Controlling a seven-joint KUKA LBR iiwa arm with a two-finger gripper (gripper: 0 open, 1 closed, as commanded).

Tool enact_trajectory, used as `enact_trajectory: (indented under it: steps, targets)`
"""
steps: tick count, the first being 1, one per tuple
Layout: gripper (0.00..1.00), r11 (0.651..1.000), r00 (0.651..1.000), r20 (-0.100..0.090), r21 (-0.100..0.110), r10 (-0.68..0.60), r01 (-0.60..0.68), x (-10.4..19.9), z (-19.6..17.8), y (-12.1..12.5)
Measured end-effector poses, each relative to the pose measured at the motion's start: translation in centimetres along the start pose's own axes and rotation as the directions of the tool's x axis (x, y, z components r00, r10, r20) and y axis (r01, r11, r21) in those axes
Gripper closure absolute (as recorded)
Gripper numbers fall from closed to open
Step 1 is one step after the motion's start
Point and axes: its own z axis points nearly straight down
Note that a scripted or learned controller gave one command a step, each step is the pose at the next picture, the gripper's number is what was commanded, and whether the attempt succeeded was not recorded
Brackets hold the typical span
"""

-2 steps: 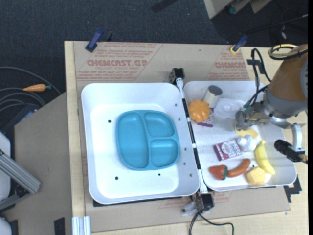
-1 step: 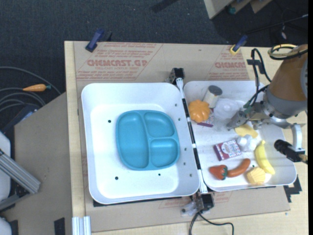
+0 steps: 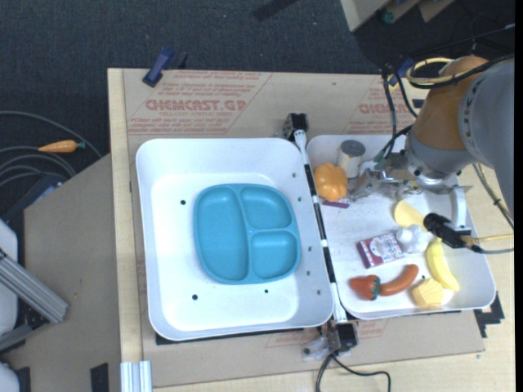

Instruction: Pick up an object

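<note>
The right bin (image 3: 482, 288) holds several toy foods. An orange round fruit (image 3: 330, 181) lies at its left wall, with a grey can (image 3: 352, 153) just behind it. My gripper (image 3: 368, 181) hangs low at the back of this bin, right beside the orange fruit and in front of the can. Nothing shows as held. Further forward lie a pale yellow piece (image 3: 406, 213), a purple packet (image 3: 382, 249), a banana (image 3: 441, 266), a brown sausage (image 3: 399, 279), a red pepper (image 3: 365, 286) and a yellow chunk (image 3: 428, 294).
The left bin (image 3: 163, 170) holds a blue divided plate (image 3: 245, 232). The grey arm (image 3: 462, 113) crosses the right bin's back right corner. A black clamp (image 3: 297, 124) sits between the bins at the back. An orange carrot toy (image 3: 59, 146) lies off the bench, far left.
</note>
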Motion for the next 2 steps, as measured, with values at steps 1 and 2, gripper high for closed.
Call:
enact_trajectory:
  steps: [1,2]
  targets:
    - [0.00,1.000,1.000,0.001,0.000,0.000,0.000,4.5,-0.1,4.3]
    - [1.00,1.000,1.000,0.003,-0.002,-0.001,0.001,4.5,-1.2,4.4]
